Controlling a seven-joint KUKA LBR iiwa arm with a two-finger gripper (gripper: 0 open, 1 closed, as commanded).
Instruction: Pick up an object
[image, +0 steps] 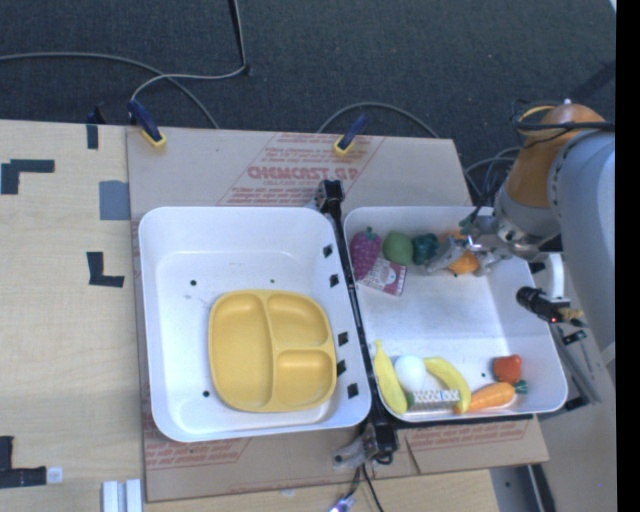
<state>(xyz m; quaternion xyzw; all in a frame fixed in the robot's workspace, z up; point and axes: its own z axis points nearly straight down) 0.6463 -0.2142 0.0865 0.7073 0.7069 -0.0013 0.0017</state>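
Observation:
My gripper (468, 246) hangs low over the far right part of the right bin (440, 310), at the end of the grey arm with its orange band (540, 150). Right beneath it lies a small orange object (463, 265), touching or very close to the gripper. To its left along the far wall sit a teal object (425, 247), a green ball (398, 247) and a pink packet with purple grapes (375, 262). At the bin's near edge lie a yellow banana (388, 378), a white egg (409, 372), a second banana (447, 380), a carrot (490, 398) and a red fruit (506, 367).
The left bin (170, 300) holds a yellow divided plate (272, 350). A black divider (345, 290) runs between the two bins. The bins rest on cardboard (290, 170) held by yellow clamps (150, 130). The middle floor of the right bin is bare white.

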